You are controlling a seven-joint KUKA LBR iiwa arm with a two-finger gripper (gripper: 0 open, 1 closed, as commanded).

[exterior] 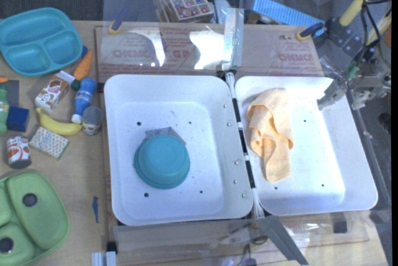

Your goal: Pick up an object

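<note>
Orange cloth [270,133] lies crumpled at the left side of the right bin [348,190], within reach; the gripper [333,96] hovers at its far right rim, grip state unclear.

You had two bins side by side: the left bin [124,103] held an upturned bowl [162,161] toward its front, and the right bin [348,178] held a crumpled cloth [272,131] against its left wall. The gripper [331,96] hung over the right bin's far right corner. Left of the bins lay a banana [57,123], a bottle [83,98] and a divided plate [40,40] further back.
</note>
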